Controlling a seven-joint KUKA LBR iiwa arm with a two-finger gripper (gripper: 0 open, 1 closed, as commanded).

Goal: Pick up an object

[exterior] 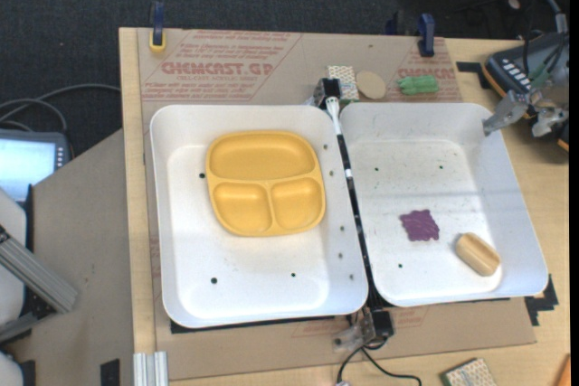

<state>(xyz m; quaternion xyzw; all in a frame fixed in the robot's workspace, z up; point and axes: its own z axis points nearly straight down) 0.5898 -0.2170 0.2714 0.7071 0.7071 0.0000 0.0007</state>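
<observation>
1. Gripper (503,116): above the right bin's (502,280) far right corner; whether open or closed, cannot tell.
2. Purple piece (420,225), tan roll (477,253): near right corner.
3. Risk: the low purple piece may slip a grasp.

A green piece (418,85) and tan disc (371,85) lie on the board behind the bins.
</observation>
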